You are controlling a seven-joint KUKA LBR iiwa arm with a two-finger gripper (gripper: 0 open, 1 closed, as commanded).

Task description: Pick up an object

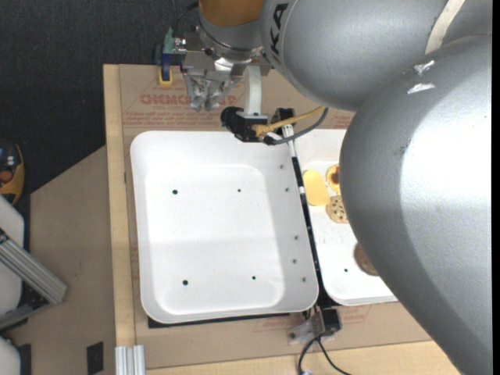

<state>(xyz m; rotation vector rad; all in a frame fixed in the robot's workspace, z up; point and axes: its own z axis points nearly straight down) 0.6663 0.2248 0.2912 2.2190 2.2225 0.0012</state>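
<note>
Gripper [205, 96] hangs at 12 o'clock beyond the left bin [156, 209], finger state indeterminable, nothing visibly held; objects [324, 190] lie in the right bin [344, 287], so it appears poorly placed to pick.

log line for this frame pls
arm: over right bin, hiding much of it | gripper: above bench beyond left bin | grasp: not visible | items: in right bin

Two bins sit side by side on the desk [117, 209]: the left bin [219, 225] lies in full view, and the right bin [344, 280] is partly covered by the arm [406, 131] reaching in from the right. A few small objects [324, 194] lie in the right bin near the shared edge. The pincer [205, 96] hangs behind the left bin, over the desk's far part.
</note>
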